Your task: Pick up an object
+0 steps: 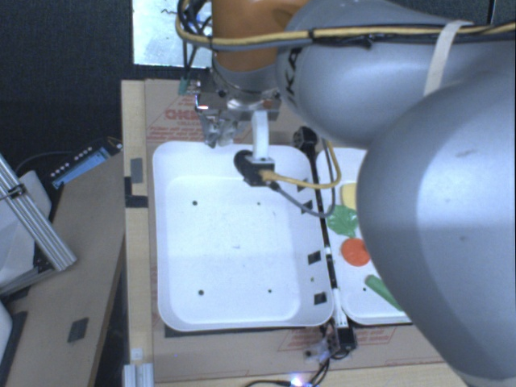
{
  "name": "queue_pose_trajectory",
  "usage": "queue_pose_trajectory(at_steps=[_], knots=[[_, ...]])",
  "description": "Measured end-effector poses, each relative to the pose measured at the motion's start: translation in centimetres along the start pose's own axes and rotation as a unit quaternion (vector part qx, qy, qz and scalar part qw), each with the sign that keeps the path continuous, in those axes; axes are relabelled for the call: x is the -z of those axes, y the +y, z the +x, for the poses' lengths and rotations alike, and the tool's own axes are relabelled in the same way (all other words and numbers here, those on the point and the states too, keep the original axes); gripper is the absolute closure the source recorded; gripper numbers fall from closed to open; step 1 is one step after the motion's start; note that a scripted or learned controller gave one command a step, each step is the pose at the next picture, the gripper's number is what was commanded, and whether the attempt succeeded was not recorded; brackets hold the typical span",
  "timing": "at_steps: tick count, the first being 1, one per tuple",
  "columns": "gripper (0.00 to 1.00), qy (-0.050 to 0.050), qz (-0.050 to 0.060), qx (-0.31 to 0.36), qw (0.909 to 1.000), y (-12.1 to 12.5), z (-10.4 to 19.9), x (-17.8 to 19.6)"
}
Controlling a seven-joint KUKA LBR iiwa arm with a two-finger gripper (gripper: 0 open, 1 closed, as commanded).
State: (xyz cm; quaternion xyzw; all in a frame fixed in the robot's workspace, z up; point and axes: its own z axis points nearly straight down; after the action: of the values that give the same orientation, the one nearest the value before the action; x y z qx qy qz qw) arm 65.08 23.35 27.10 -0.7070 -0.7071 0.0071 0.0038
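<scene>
Arm (387,95) fills the top and right, hiding most of the right bin (355,309). Desk (89,297) is tan board, dark backdrop behind it. Left bin (234,248) sits below the claw (219,135); claw hangs at its far rim, open or closed: cannot tell, nothing seen between it. Objects lie well right of and below the claw: green piece (342,219), orange round (355,252), yellow piece (348,193), second green piece (379,289), all partly cut off by the arm, shapes unclear.
</scene>
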Motion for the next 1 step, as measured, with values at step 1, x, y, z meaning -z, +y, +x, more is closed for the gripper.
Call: queue_pose_trajectory(at_steps=[1], knots=[[1.00, 0.003, -0.015, -0.002, 0.9999, -0.18, -6.18, 12.74]])
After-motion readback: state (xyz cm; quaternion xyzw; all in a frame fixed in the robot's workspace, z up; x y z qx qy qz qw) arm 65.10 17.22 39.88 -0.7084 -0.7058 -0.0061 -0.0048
